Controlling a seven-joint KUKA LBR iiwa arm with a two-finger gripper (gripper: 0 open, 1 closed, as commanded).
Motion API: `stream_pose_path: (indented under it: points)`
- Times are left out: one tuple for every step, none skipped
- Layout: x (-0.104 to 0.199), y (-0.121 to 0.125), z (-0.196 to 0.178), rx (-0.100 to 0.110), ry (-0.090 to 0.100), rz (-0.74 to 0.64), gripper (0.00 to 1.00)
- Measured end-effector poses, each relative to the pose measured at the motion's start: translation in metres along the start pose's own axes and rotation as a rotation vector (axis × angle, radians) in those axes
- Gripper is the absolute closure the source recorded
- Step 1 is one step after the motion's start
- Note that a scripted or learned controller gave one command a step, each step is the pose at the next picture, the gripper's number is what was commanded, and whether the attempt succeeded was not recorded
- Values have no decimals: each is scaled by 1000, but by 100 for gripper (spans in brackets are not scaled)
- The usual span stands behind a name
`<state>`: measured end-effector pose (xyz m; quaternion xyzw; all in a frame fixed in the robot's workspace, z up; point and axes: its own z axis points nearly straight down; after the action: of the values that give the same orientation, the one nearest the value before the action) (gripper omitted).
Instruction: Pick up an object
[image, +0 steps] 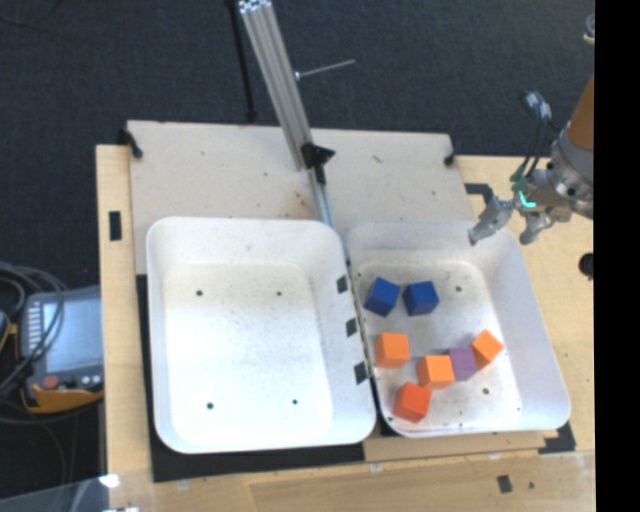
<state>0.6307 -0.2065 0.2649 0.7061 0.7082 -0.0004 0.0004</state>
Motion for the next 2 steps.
stream_pose_path:
  points:
    - [-1, 0, -1, 0, -2, -2, 0]
    - [3, -1, 62, 5, 0, 1, 0]
